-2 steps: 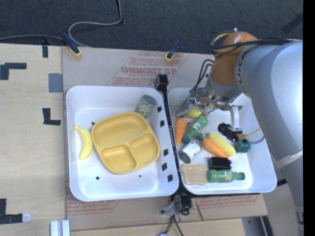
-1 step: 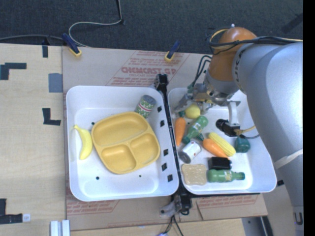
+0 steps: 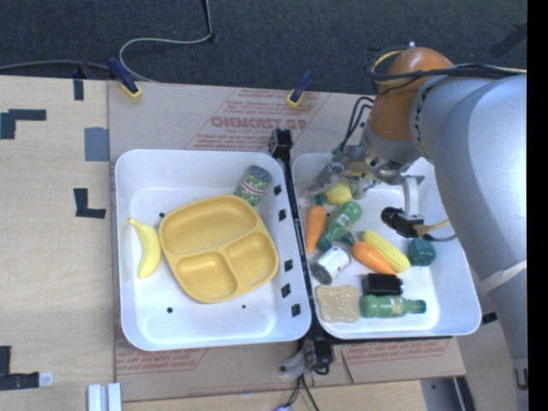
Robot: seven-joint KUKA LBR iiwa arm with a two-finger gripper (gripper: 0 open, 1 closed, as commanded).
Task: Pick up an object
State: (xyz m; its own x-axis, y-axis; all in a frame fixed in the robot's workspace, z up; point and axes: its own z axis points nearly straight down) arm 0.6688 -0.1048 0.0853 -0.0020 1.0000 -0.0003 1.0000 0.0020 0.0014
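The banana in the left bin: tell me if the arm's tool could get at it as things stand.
Probably yes. The banana lies alone beside the yellow tray, nothing on top. The tool sits over the right bin, so the arm must cross the divider.

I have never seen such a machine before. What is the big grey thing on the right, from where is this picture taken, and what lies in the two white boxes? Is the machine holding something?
The big grey shape is a robot arm with an orange band above its wrist. It reaches in from the right. One fixed camera above the bench looks down at a slant.

The arm ends in a gripper, low over the far corner of the right bin, close to a yellow lemon. I cannot see anything held between its fingers.

The left bin holds a yellow divided plate, a banana and a small can. The right bin holds toy food: two carrots, a corn cob, a green bottle, a slice of bread and more.
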